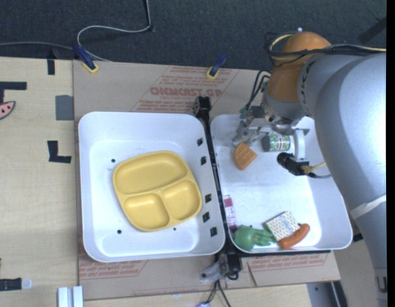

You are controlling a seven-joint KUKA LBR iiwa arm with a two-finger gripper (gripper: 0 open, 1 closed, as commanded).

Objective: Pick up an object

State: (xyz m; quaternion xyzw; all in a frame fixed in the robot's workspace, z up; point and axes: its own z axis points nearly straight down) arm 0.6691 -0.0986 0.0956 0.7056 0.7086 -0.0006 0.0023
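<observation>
1. Camera view had the grey KUKA arm [351, 107] as its biggest thing, reaching in from the right over the right bin [325, 203], my landmark for every place below.
2. Left of that bin sat the left bin [95, 171], bearing a yellow divided tray [157, 189].
3. At the right bin's far end hung the gripper [264, 135]; whether it was apart or together I could not tell.
4. Just beside the gripper, toward the bin's middle and slightly left, lay a small tan waffle-like block [244, 156], probably toy food. It looked ridged and squarish, tilted, with no clear long axis. Nothing was seen clamped.
5. Along the bin's near edge lay a green toy [253, 236], a speckled packet [281, 224] and an orange-red sausage-like piece [293, 235], all well apart from the gripper.
6. My judgement: the tan block was the nearest pick, needing a short shift down and leftward.
</observation>
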